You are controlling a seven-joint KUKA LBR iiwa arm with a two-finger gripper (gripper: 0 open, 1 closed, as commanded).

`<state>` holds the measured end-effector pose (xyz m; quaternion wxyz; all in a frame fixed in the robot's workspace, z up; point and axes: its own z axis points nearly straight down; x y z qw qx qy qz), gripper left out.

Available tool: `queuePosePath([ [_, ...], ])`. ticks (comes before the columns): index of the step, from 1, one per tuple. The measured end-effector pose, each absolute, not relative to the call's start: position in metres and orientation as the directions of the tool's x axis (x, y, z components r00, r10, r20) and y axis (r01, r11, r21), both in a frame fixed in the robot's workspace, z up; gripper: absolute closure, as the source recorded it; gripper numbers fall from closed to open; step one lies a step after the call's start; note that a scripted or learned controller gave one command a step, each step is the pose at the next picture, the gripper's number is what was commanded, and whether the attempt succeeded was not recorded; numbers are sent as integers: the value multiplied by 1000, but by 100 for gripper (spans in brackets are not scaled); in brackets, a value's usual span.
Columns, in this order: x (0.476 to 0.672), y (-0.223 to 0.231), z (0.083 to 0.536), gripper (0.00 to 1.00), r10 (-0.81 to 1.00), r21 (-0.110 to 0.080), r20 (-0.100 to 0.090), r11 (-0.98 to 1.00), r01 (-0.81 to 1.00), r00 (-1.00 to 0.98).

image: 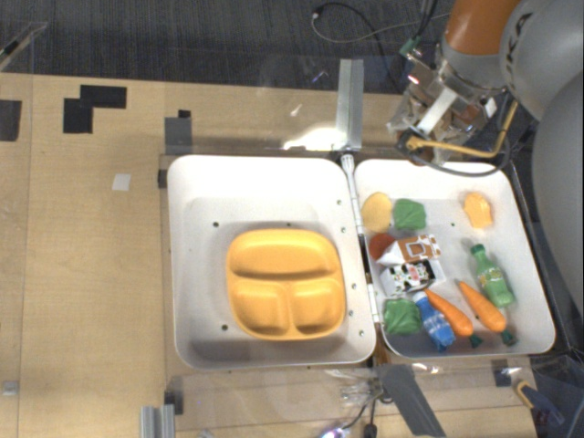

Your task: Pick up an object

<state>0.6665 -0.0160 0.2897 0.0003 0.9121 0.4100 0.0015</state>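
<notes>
My gripper (436,121) hangs above the far rim of the right bin (538,322), just outside it, and nothing is visible between its fingers. I cannot tell whether they are apart or together.

I judge that I am at the start of the pick: no object has been chosen or touched. The next move calls for swinging inward over the right bin and coming down on one item that has bare floor around it.

The orange lump (478,209) in the far right part of that bin looks the easiest target; it lies alone, nearer the camera than my gripper and slightly to its right. The two carrots (465,310) and the green bottle (492,278) crowd the bin's near edge.
</notes>
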Motion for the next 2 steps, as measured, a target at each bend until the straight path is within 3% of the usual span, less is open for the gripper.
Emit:
queuePosePath([
  [1,640,-2,359,100,669,2,4,-743,669,743],
  [2,605,-1,353,100,362,-1,3,-932,362,932],
])
